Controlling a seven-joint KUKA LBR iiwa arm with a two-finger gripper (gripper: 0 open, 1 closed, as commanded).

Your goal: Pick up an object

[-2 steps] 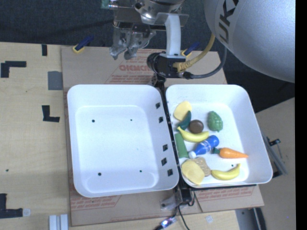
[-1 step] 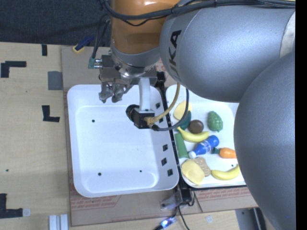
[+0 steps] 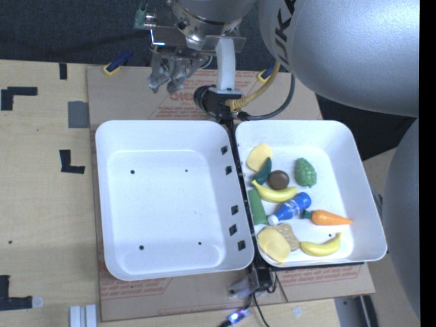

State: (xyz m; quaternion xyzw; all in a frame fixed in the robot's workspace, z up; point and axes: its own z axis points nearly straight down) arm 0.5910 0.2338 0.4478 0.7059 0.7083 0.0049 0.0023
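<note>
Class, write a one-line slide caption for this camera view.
Gripper hangs beyond two white bins; toy food fills the right bin.

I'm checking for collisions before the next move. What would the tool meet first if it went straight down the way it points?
Probably the brown cardboard sheet beyond the left bin: the tool hangs past that bin's far rim, though depth is hard to judge here.

We see a pale wooden surface (image 3: 41,210) marked with black tape pieces (image 3: 68,161), under even light. A brown cardboard sheet (image 3: 129,94) lies upon it, and dark carpeted floor (image 3: 68,19) fills the frame's upper left.
</note>
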